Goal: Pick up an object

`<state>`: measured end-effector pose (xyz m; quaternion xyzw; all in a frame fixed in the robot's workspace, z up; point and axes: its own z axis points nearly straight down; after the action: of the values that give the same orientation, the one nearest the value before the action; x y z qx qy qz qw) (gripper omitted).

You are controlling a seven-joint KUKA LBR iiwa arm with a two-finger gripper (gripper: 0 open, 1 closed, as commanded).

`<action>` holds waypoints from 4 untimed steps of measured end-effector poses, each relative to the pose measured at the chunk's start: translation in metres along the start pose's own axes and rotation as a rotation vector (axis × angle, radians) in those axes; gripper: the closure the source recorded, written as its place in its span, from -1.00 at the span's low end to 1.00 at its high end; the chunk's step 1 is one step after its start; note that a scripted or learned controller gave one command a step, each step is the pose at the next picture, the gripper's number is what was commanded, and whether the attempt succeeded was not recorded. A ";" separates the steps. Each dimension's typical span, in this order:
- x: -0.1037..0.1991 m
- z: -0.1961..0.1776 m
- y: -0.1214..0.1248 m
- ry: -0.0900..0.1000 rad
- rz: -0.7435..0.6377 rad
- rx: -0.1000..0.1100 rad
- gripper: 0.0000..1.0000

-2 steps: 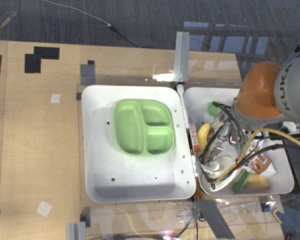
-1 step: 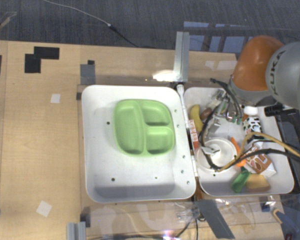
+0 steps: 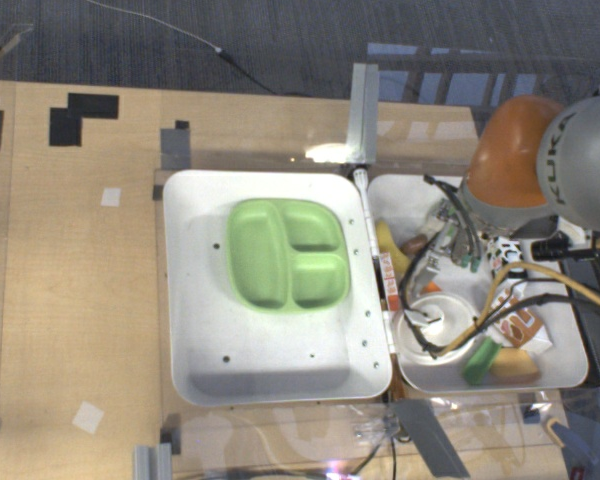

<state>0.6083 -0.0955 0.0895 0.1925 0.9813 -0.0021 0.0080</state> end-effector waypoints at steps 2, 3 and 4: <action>-0.040 0.001 0.017 0.020 0.267 0.009 -1.00; -0.013 0.001 0.005 0.002 0.381 0.002 -1.00; 0.008 0.001 -0.002 -0.002 0.528 0.003 -1.00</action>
<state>0.6003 -0.0946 0.0889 0.4420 0.8970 -0.0017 0.0091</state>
